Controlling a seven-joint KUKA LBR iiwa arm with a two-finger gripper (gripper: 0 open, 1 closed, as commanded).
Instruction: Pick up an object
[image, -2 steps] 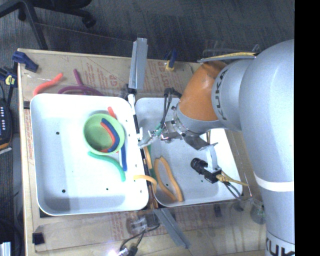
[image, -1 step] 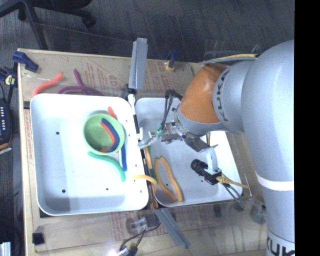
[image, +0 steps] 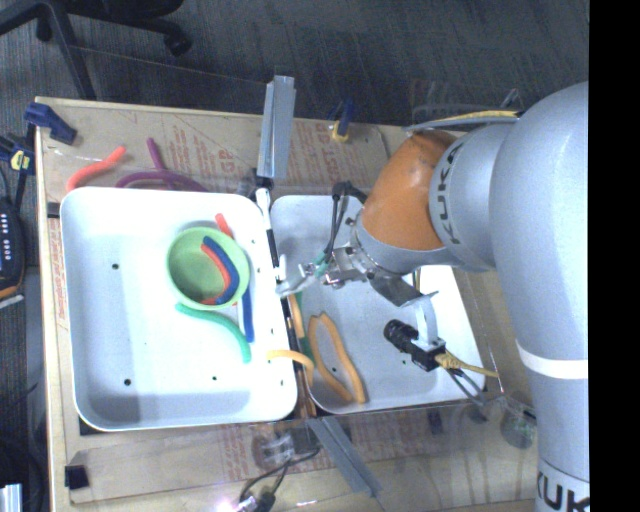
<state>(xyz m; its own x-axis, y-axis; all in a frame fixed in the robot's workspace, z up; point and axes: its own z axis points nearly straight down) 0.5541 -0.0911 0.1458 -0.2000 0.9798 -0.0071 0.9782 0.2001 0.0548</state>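
A dark carpeted floor surrounds the bench (image: 150, 125), which carries two white bins. The arm's jaws (image: 300, 277) hang over the right bin's (image: 375, 395) left edge; whether they stand apart or together you cannot tell. The nearest candidate, an orange loop (image: 338, 360), lies in that bin. Centre over one strand before you descend, clear of the dividing wall.

Both bins were plain white: the left bin (image: 100, 330) and the right bin (image: 380, 385). In the left one sat a pale green bowl (image: 205, 268) holding red and blue strips. An orange-brown loop (image: 335, 360) lay in the right bin. The surface (image: 190, 135) was light tan with faint red print, bearing an orange strip (image: 95, 168) and a purple one (image: 160, 180) near its far left corner. The arm (image: 520, 200) was grey with an orange band.
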